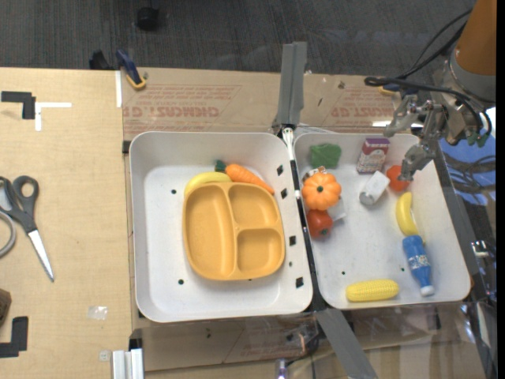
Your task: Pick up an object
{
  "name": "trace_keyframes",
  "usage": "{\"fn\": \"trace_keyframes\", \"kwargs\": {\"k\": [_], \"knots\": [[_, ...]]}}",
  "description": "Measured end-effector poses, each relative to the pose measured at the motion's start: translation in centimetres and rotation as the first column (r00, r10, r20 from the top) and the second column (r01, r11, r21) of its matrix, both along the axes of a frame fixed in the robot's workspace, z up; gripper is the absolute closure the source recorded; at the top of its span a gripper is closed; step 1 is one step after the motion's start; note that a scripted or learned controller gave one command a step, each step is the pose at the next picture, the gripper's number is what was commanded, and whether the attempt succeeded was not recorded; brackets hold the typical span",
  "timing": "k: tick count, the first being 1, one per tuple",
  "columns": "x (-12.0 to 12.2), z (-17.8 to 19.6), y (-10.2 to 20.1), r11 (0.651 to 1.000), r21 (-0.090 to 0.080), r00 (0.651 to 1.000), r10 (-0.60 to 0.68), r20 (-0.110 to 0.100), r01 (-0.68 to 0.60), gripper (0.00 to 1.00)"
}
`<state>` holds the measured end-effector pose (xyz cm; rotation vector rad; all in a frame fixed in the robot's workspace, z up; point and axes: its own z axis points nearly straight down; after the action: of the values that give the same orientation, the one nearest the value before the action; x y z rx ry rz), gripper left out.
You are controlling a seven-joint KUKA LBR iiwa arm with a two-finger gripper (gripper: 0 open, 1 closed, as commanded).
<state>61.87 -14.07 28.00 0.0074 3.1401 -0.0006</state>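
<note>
One red item [397, 178] just beneath hand [412, 163]

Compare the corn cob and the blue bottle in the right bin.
The corn cob is yellow all over; the blue bottle is blue with a white cap. The corn cob lies crosswise near the bin's front edge, while the bottle lies pointing front to back, beside the right wall. The corn cob is rounded at both ends; the bottle narrows to its cap. Both lie flat in the right bin, apart from the gripper.
</note>
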Motion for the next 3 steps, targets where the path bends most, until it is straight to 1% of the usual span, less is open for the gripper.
{"fn": "trace_keyframes", "kwargs": {"k": [1, 2, 3], "knots": [[-4.3, -9.0, -7.1, 0.980, 0.000, 0.980, -0.200, 0.000, 0.200, 0.00], [-6.1, -18.7, -8.0, 0.957, 0.000, 0.957, -0.291, 0.001, 0.291, 0.00], [-5.9, -17.7, -7.9, 0.958, -0.001, 0.958, -0.286, 0.004, 0.286, 1.00]]}}
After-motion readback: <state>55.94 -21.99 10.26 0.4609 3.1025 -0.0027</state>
